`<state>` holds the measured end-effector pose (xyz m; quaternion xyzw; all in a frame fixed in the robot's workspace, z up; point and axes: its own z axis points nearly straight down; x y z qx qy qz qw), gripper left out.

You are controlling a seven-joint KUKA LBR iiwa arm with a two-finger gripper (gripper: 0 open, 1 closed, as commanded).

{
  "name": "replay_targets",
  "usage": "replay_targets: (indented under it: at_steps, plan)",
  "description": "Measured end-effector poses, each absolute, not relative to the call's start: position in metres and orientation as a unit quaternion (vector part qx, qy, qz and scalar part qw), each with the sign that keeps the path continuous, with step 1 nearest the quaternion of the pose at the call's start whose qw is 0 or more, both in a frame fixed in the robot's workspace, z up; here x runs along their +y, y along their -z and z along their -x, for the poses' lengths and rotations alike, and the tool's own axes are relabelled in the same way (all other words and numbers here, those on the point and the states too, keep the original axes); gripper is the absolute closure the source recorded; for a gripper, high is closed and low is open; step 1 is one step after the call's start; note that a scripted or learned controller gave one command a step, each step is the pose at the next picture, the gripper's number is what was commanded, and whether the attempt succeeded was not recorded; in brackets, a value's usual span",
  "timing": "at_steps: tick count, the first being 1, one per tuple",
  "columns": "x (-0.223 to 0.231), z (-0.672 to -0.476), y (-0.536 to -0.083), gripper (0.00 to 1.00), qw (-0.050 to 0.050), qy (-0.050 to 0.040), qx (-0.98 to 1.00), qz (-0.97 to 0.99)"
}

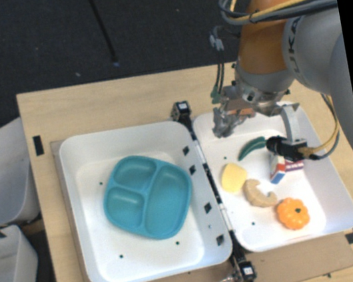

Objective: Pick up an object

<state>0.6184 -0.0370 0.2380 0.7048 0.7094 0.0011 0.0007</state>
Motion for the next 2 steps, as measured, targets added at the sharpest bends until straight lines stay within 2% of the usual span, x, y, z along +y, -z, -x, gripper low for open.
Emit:
replay_targets:
  at_steps: [2]
  plan:
    - [0.083, -0.619, -0.246, 1.0, 0.0, -0.0011, 0.71, -0.704]
